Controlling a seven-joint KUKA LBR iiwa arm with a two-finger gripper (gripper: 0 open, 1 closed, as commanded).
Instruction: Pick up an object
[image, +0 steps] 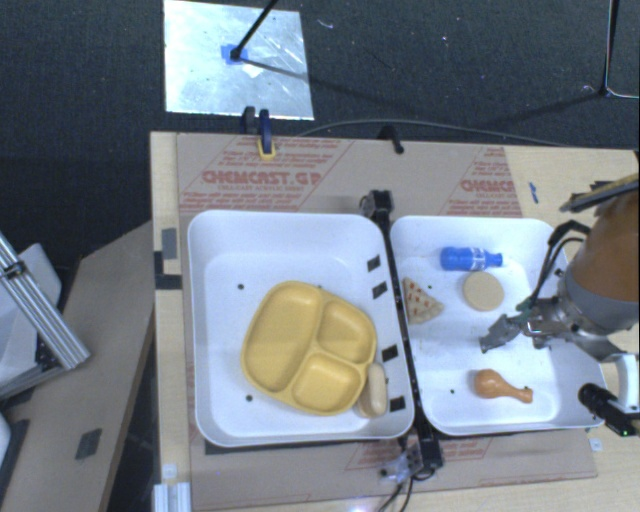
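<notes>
Looking at the right bin (425, 330), we see our fingers (497, 333) hanging low, just above the brown chicken leg (500, 386) near the bottom. We cannot tell if they are apart or closed.

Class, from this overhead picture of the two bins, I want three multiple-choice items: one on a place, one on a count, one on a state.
1. Where does the yellow divided tray lie?
A. Left bin
B. Right bin
C. On the cardboard outside the bins

2. How many loose things lie in the right bin?
A. Two
B. Four
C. Six

3. How does the blue bottle rest?
A. Standing upright
B. Lying on its side
C. Held in the claw

Answers:
1 A, the tray fills the left bin's floor.
2 B: bottle, pizza slice, round cookie, drumstick.
3 B, it lies lengthwise on the bin floor, apart from the claw.
</notes>
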